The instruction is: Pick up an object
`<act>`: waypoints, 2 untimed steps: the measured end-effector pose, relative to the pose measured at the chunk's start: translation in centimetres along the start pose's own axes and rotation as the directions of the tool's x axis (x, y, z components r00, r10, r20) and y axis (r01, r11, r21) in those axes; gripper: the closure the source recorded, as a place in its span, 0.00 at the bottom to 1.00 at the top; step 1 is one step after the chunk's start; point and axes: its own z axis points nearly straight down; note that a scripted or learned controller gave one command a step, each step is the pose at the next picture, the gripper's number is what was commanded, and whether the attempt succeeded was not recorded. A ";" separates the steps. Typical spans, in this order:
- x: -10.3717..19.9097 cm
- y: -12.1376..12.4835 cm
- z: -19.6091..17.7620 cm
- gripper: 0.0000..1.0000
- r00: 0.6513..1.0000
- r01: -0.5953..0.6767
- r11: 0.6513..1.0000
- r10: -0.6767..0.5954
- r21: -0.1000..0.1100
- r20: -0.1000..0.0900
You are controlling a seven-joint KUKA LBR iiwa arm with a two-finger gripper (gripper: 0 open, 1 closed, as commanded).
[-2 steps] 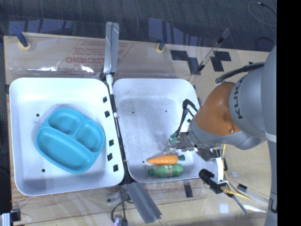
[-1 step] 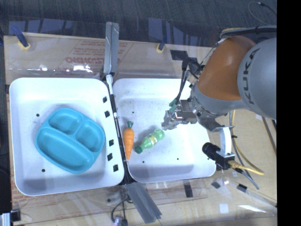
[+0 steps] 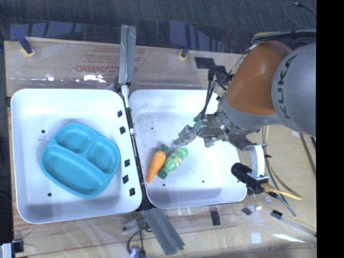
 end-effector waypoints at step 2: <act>0.1 3.3 16.7 0.00 1.000 -0.001 1.000 0.001 0.004 -0.001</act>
